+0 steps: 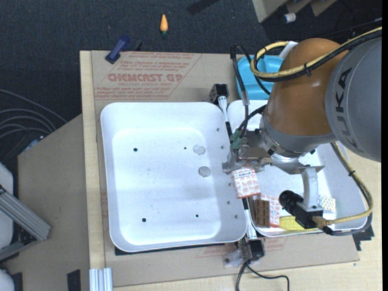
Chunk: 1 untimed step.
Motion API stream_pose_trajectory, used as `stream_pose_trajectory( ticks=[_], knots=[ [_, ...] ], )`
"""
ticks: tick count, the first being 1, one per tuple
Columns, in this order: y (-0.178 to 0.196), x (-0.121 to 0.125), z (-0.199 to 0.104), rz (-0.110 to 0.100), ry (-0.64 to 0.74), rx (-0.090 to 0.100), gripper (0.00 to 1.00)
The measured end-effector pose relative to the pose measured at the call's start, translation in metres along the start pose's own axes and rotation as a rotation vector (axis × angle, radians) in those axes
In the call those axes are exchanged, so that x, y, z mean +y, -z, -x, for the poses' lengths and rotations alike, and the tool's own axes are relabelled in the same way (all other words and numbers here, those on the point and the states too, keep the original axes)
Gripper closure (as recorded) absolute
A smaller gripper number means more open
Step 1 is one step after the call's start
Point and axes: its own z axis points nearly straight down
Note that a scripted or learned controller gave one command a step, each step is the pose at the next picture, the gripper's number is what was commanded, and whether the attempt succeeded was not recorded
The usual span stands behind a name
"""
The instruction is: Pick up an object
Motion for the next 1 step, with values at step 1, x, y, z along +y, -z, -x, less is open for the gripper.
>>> stream_pose_trajectory(
  ticks=[1],
  knots=[
    [-0.0016,0.0437,0.0261,0.005,-0.001,-0.002,1.00]
  ],
)
